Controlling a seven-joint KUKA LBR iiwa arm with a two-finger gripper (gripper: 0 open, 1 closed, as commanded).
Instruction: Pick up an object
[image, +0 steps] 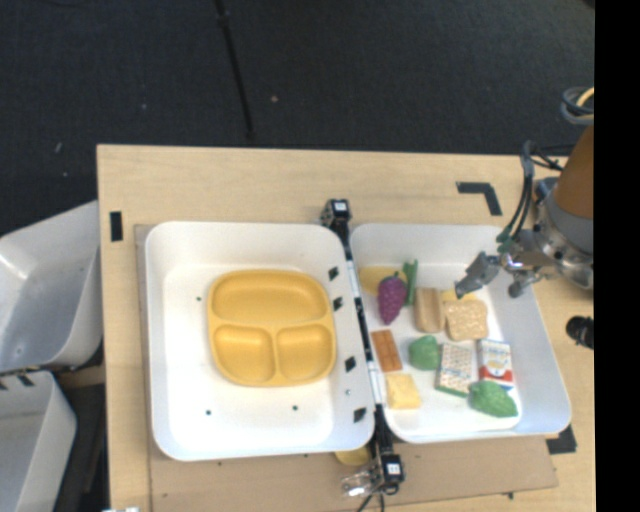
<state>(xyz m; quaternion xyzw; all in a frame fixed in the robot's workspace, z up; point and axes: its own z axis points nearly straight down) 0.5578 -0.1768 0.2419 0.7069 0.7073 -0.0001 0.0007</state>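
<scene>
Plainly, the step in hand is the approach; the gripper (490, 272) hovers at the right bin's (545, 330) upper edge, at about two o'clock from the toy food; its jaws stand open and hold nothing. Nearest is the round cracker (466, 321), at about seven o'clock from the fingers, lying flat with no clear long axis; I judge a straight descent, fingers straddling it, clear of the tan bread slice (428, 309) beside it.

I am looking at a robotics lab test cell rather than a home or kitchen. A plywood counter (250, 180) stands on dark carpet (300, 70), bearing two white bins (160, 330) clipped together, toy food (392, 296), and loose cables (525, 200).
</scene>
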